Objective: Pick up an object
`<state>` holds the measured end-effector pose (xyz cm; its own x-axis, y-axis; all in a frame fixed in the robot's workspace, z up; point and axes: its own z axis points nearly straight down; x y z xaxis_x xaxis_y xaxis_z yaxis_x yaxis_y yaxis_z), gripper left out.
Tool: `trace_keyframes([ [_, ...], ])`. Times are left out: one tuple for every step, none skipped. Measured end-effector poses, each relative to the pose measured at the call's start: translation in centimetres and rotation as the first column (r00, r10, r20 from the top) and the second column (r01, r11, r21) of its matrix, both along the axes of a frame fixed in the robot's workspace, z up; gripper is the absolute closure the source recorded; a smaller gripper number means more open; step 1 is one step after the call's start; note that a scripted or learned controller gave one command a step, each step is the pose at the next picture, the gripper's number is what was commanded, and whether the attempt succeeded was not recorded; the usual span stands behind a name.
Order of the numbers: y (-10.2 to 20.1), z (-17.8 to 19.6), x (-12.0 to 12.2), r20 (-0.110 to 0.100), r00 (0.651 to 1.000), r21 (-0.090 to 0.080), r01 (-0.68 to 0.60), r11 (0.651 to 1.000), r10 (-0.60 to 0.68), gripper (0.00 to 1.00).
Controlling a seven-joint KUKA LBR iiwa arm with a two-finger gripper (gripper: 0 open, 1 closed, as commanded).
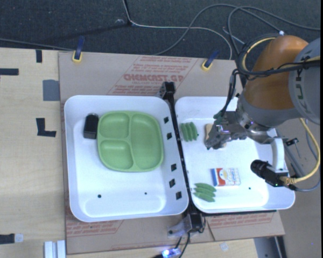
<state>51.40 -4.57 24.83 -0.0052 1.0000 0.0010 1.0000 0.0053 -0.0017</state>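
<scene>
the claw (215,140) hangs low in the right bin (258,198); whether it is released or clenched cannot be told from this angle. just to its left lies a ribbed green pod (189,131), and a brown item (209,130) sits partly hidden beside it. a small printed packet (225,177) lies below the claw. likely risk: the claw closes between the pod and the brown item and grips neither.
</scene>
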Motion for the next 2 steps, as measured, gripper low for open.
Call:
trace_keyframes([
  [4.8,-0.2,1.4,0.000,1.000,0.000,-0.001,1.000,0.001,1.00],
  [10.5,0.1,2.0,0.000,1.000,0.000,-0.002,1.000,0.002,1.00],
])
